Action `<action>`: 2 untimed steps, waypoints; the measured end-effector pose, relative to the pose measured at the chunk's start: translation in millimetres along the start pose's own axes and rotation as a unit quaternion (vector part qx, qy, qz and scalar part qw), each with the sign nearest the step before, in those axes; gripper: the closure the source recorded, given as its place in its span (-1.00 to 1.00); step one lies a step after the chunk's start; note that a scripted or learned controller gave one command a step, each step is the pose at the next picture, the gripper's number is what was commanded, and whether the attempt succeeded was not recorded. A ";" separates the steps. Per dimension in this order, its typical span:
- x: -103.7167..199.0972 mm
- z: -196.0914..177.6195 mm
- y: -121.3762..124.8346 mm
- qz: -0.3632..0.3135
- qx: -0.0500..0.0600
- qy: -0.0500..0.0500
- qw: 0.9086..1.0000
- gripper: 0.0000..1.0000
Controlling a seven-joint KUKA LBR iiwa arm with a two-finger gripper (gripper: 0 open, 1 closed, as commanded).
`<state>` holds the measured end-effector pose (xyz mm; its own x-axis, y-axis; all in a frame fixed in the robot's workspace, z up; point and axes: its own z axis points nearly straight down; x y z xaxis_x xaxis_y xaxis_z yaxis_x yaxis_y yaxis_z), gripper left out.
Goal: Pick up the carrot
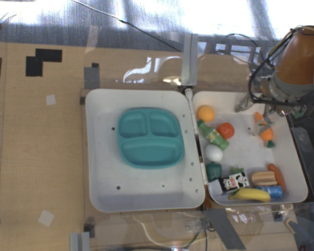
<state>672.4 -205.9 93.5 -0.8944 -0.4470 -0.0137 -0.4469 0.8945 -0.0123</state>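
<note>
Two shallow white bins sit side by side on the tabletop (36, 156), and the gripper (266, 114) hangs over the far corner of the right bin (299, 184), below the arm's orange band (298, 61). Whether it is released or clenched cannot be told from this slanted view; cables and the wrist hide the tips.

The carrot (266, 134) lies on the bin floor just beside the gripper, on its near side, with its green end pointing towards the camera. No contact between the two is visible. A smaller orange scrap (258, 117) shows close to the gripper's left in this view; what it is cannot be told.

Further left of the gripper are a red tomato (225, 130), a green bottle (213, 135), an orange (205, 113) and a white egg (214, 152). Well apart from it, along the bin's near wall, lie a banana (249, 194), a milk carton (235, 182), a bun (264, 178) and a blue can (275, 191).

The left bin (94, 140), far from the gripper, holds a teal divided plate (150, 137).
</note>
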 end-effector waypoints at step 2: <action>37.3 -19.9 17.6 -0.140 0.003 -0.005 0.990 1.00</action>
<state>630.8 -206.7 112.7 -0.7351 -0.6778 -0.0180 -0.6774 0.7353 -0.0231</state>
